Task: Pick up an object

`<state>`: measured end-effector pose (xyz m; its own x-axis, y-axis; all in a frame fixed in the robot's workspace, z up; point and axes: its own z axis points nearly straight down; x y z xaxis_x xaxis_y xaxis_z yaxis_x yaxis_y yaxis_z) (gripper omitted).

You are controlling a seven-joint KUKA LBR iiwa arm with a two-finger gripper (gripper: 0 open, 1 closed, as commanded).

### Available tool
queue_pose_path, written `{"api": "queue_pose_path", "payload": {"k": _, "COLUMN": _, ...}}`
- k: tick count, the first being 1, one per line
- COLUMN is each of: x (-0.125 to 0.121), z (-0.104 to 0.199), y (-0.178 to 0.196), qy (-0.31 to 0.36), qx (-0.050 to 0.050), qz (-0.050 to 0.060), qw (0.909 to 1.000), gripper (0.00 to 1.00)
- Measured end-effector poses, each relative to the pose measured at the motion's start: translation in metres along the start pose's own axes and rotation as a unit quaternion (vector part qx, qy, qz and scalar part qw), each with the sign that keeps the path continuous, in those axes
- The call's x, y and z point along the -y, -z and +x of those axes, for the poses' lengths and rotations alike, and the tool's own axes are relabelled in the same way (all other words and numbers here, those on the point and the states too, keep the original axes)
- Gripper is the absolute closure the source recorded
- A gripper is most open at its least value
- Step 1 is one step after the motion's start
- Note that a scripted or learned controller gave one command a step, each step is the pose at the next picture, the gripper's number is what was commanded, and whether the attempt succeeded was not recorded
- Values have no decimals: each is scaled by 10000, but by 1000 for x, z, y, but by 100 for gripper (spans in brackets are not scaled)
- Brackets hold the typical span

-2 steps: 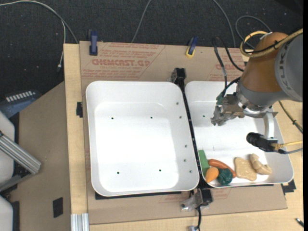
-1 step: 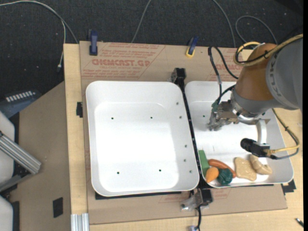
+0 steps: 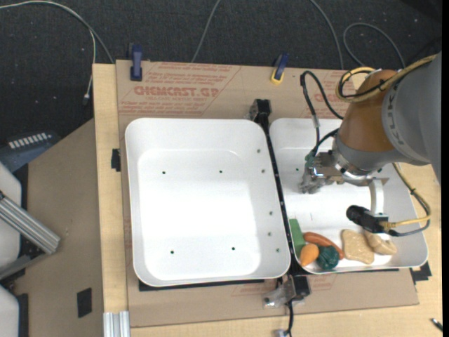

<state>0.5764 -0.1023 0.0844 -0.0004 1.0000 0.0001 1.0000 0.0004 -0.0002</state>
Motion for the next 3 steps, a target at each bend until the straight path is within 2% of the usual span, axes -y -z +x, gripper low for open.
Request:
{"api": "queue_pose_path", "payload": {"k": 1, "x": -1, "z": 0, "y": 11, "qy": 0, "qx": 1, "qz": -9, "qw": 10000, "gripper": 100}}
{"api": "queue_pose_path", "payload": {"k": 3, "x": -1, "z": 8, "y": 124, "qy": 3, "qx": 2, "qz": -27, "qw": 10000, "gripper": 100}}
